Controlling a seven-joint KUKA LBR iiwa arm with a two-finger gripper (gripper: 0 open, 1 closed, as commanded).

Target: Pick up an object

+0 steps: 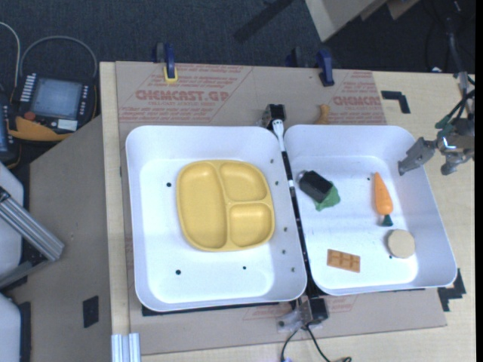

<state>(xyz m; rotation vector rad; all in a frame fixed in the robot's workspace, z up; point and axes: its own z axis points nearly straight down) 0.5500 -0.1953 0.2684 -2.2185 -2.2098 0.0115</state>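
Pincer (pixel 432 155) hovered over right bin's (pixel 423 277) edge, fingers spread, holding nothing. Approach step, I'd say. Carrot (pixel 382 194) lay just beside, inside bin; next move needs lowering w/ fingers astride it.

bright, even overhead light | faint soft shadows | slightly soft focus

glossy white plastic bins (pixel 151 277), matt yellow plastic tray (pixel 225 204), brown cardboard sheet (pixel 226 89)
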